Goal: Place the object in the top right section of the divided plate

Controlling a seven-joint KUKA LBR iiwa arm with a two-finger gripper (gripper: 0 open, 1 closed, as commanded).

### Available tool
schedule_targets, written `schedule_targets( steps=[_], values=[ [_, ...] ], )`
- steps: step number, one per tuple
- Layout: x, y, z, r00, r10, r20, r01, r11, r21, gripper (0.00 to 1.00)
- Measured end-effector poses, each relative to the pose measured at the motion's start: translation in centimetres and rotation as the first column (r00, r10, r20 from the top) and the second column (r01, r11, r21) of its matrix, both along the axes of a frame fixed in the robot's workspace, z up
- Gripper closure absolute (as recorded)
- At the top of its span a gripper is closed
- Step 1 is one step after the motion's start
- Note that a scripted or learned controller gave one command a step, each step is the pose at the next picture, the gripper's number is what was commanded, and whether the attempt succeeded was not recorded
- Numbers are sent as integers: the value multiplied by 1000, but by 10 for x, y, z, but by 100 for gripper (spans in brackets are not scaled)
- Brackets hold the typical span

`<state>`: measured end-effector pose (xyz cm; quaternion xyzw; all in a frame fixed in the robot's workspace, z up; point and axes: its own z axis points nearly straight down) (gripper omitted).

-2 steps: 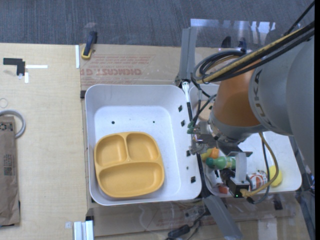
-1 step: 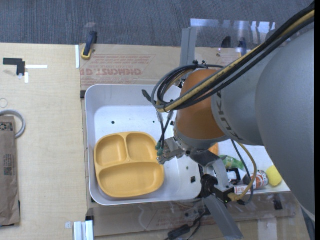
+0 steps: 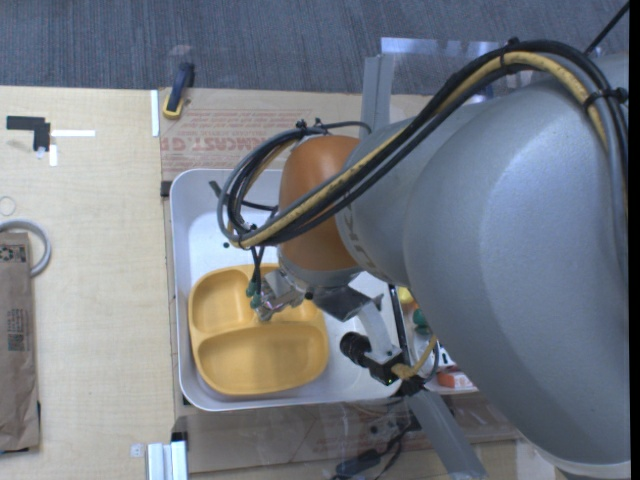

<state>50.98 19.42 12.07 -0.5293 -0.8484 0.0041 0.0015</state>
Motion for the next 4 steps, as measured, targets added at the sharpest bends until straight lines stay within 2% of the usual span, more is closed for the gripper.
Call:
schedule_targets(
  steps=[1, 2, 3, 4],
  values=[
    [-23, 25, 50, 987, 163, 1, -163, 987, 1, 100],
    [-33, 17, 17, 1000, 30, -3, -30, 1000, 0, 100],
    [-27, 17, -19, 951, 308, 7, -308, 951, 1, 100],
    [-26, 18, -19, 935, 354, 5, -354, 935, -4, 100]
  ],
)
